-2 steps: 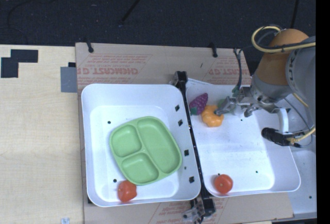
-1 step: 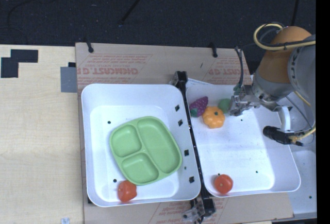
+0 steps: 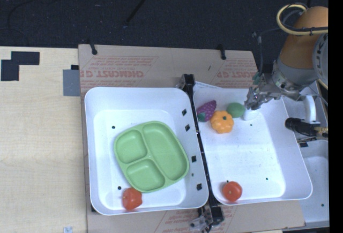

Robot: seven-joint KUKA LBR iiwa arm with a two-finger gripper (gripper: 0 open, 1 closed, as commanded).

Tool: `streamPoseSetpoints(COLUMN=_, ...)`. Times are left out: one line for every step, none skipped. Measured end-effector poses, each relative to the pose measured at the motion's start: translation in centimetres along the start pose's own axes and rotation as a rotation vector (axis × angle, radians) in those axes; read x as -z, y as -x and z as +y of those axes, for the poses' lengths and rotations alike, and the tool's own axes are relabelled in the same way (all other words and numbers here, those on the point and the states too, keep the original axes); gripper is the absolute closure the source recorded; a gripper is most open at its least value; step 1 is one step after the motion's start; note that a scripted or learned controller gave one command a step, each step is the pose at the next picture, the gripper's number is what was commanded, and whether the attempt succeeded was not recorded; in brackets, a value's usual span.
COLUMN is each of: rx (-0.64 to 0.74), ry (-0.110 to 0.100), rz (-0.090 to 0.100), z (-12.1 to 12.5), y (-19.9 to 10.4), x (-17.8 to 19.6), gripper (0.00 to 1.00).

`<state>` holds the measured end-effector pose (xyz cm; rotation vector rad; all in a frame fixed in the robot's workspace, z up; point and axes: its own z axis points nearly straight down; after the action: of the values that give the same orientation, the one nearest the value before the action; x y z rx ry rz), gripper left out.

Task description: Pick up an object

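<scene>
We see the gripper (image 3: 253,104) low over the far part of the right bin (image 3: 278,173), just beside a small green object (image 3: 235,109), and we cannot tell from this slanted view how the tool is set or whether it has anything.

The task names no particular object, so we take the nearest cluster as the likely target. Near the right bin's far left corner sit three small things close together: a purple piece (image 3: 207,110) against the left wall, an orange piece shaped like a little pepper or pumpkin (image 3: 222,122) just toward the middle, and the green one behind it. A red, tomato-like piece (image 3: 232,190) lies alone by the near edge of the same bin.

In the left bin (image 3: 102,103) a green divided plate (image 3: 150,156) fills the middle, and another red piece (image 3: 132,198) rests at the near edge, touching or almost touching the plate's rim.

We judge these to be toy foods: light, smooth, probably hollow plastic or rubber, rounded enough to roll or squirt out of a pinch. A hold across the widest part of the body looks safest, and the lone red piece offers the clearest approach.

On the cardboard (image 3: 139,68) under the bins we read reversed red print, roughly "CHEMCRAFT" mirrored, though the letters are too small for certainty.
</scene>
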<state>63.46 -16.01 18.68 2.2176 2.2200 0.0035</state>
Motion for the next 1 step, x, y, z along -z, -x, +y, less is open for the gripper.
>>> streamPoseSetpoints(rx=0.0, ry=-0.003, rz=0.001, z=0.03, y=0.11, x=2.64, gripper=1.0)
